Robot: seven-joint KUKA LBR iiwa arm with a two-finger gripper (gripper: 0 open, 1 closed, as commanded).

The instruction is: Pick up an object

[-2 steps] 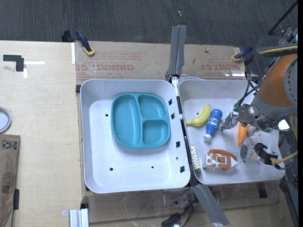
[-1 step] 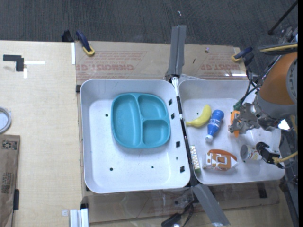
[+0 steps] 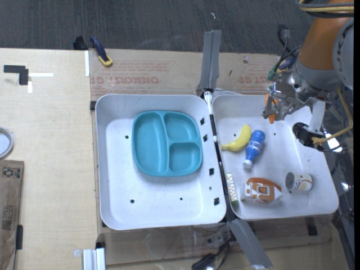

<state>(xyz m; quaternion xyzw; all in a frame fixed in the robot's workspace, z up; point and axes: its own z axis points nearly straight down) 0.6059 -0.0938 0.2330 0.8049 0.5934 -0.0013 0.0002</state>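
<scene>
**Arm waits over the toy bin**

The end effector [image 3: 275, 108] hangs over the far edge of the right bin [image 3: 281, 207]. I cannot tell how it is set, and I see nothing in it.

Below it and a little to the left lie a banana [image 3: 238, 139] and a blue bottle [image 3: 253, 147], almost touching. Farther toward the near edge sit an orange-and-white packet [image 3: 262, 190] and a small cup [image 3: 298, 181] on its side.

The banana and bottle are closest, so one of them looks like the easy pick. Far to the left, a blue plate [image 3: 167, 143] rests alone in the other bin [image 3: 112, 201].
</scene>
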